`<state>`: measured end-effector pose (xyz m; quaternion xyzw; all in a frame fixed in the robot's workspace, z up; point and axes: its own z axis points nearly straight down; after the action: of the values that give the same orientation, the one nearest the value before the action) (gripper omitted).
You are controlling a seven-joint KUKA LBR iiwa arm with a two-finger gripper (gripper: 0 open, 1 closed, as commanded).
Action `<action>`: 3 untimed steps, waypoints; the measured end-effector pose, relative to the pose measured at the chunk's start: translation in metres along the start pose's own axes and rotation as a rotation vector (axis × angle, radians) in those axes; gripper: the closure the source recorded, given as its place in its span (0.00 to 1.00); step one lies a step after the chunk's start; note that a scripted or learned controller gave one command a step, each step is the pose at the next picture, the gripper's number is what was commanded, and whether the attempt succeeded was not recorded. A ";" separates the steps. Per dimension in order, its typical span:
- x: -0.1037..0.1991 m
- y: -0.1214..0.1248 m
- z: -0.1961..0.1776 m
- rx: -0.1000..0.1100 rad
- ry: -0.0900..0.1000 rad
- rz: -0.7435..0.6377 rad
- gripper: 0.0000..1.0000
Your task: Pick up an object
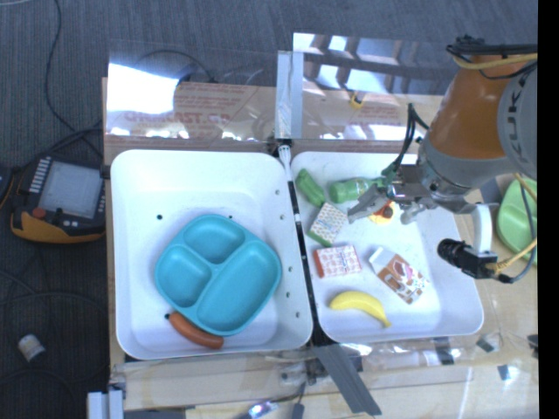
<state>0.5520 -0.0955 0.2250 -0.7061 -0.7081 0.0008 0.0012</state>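
Observation:
My gripper (384, 206) hangs over the back of the right bin (458, 317), its two fingers spread apart with nothing between them. A green bottle (349, 188) lies just left of the fingers, beside a green pepper-like piece (309, 186). A small yellow and red item (382, 215) sits under the fingertips. In front lie a patterned packet (327, 223), a red-and-white box (337, 261), a brown snack pack (400, 276) and a yellow banana (359, 305).
The left bin (140, 182) holds a blue divided plate (218, 272) and a sausage (196, 330) at its front. A handheld pendant (57, 199) lies on the floor at left. The arm's orange band (476, 103) rises at right.

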 end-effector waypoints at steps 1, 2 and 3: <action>-0.041 -0.052 0.090 -0.002 0.000 -0.167 0.00; -0.079 -0.038 0.134 -0.020 -0.011 -0.195 0.00; -0.115 -0.023 0.134 -0.008 0.017 -0.117 0.00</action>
<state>0.5286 -0.2100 0.0907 -0.6636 -0.7480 -0.0081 0.0047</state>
